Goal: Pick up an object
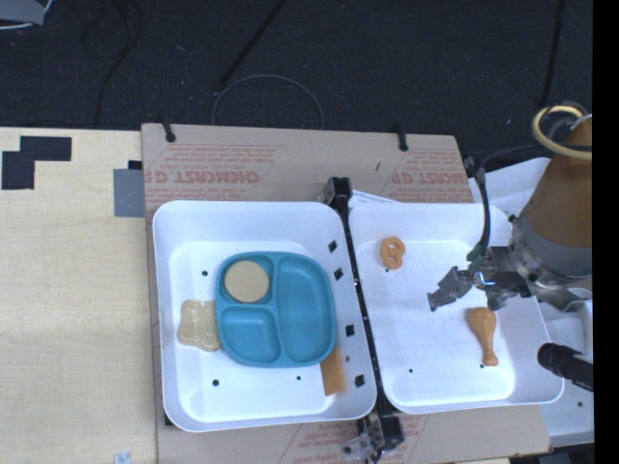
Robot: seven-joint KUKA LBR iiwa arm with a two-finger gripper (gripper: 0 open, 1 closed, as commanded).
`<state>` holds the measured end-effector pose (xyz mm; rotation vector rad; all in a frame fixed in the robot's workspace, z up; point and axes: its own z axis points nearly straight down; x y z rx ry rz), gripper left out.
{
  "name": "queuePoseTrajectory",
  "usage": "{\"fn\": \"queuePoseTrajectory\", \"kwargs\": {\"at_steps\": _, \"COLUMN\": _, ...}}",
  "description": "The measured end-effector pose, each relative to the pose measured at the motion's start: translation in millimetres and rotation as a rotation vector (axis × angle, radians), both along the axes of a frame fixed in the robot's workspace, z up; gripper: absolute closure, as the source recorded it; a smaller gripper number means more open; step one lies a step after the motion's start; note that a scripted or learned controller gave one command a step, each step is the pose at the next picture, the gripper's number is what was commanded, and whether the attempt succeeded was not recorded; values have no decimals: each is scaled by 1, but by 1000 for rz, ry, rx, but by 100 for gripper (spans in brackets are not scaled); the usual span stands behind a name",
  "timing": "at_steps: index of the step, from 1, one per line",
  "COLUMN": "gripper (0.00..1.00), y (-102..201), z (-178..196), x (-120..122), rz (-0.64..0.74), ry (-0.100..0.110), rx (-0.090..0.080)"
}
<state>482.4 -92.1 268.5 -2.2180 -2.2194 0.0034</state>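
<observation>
fingers (455, 291) beside drumstick (484, 333), pretzel (392, 253) apart

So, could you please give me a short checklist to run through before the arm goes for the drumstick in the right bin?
1. Target in view: the toy drumstick lies unobstructed in the right bin. Ok.
2. Space around it: the pretzel-shaped piece lies well apart, near the bin's far side. Ok.
3. Gripper position: it sits up and left of the drumstick, not over it. Not ok.
4. Gripper carrying anything: cannot tell.
5. Distance to walls: the drumstick lies away from the bin's rim. Ok.
6. Left bin items, the blue divided plate among them, are across the divider. Ok.
</observation>
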Motion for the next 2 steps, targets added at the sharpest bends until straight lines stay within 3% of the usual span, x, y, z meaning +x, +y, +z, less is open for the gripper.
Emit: {"fn": "queuePoseTrajectory", "kwargs": {"at_steps": 2, "gripper": 0, "y": 8, "z": -105, "x": 5, "rz": 0, "ry": 4, "rx": 1}}
